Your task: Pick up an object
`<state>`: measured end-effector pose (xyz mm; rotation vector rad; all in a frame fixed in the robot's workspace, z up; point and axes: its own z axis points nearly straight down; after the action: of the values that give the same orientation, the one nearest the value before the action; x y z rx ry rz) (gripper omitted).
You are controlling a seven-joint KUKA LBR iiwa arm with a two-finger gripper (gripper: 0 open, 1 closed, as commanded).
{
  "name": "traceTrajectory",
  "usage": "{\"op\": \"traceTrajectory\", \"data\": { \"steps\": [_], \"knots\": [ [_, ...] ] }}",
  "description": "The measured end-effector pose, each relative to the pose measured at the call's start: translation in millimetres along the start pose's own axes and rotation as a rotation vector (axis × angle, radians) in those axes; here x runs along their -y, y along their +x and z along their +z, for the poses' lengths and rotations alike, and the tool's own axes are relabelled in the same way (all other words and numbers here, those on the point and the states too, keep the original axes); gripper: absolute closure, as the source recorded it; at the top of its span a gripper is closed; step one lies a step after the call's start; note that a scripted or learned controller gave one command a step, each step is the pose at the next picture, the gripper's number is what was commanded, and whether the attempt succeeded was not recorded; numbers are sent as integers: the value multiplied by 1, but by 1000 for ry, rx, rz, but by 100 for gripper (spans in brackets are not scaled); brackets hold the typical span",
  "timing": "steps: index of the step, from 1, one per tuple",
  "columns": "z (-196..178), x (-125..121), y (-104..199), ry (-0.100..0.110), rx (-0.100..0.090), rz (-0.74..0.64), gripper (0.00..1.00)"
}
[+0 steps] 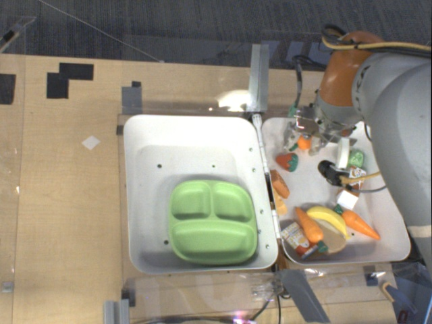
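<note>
Hovering: jaws [307,142] over a small orange piece [304,142], right bin [398,238].
Jaw state: could not be told.
Risk: strawberry [287,160] nearby could be nudged.

Green divided plate [213,221] in the left bin [145,140]; hand [305,142] low over toy food in the right bin [391,238].

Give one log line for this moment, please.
gripper: low in right bin, over small orange piece | grasp: unclear | green tray: left bin
</note>
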<state>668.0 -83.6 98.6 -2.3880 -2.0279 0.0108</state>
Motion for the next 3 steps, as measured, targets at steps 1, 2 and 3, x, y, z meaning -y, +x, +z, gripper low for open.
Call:
{"op": "traceTrajectory", "data": {
  "steps": [1, 2, 3],
  "knots": [
    [-88, 16, 64, -17, -2, 10, 100],
    [-100, 15, 65, -20, -3, 4, 100],
    [-85, 65, 82, -12, -1, 23, 100]
  ]
}}
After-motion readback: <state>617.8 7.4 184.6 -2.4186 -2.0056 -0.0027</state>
